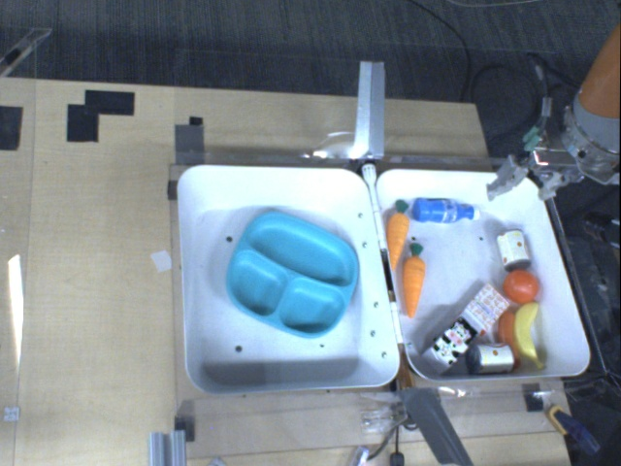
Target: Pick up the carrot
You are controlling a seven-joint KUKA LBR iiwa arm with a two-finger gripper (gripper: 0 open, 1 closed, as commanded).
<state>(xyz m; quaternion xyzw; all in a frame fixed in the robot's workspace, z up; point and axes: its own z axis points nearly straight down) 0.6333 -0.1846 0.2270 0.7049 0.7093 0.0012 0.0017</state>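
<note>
The arm [604, 95] is showing an orange band above a grey wrist section — pale metal parts are catching the light there. The gripper [519, 176] is presenting grey, angular metal pieces, with small teal and red specks glinting beside them.

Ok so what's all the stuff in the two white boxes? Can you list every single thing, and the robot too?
bins: 2, white, side by side on the bench
divided plate: 1, blue, left bin
carrots: 2, orange, right bin, along its left wall
bottle: 1, blue, lying at right bin's top
small can: 1, pale, right side
round fruit: 1, orange-red, below that can
banana: 1, yellow, lower right
patterned packet: 1, whitish, centre-right
dark can: 1, bottom edge
gripper: 1, grey, over the right bin's top right corner
</note>
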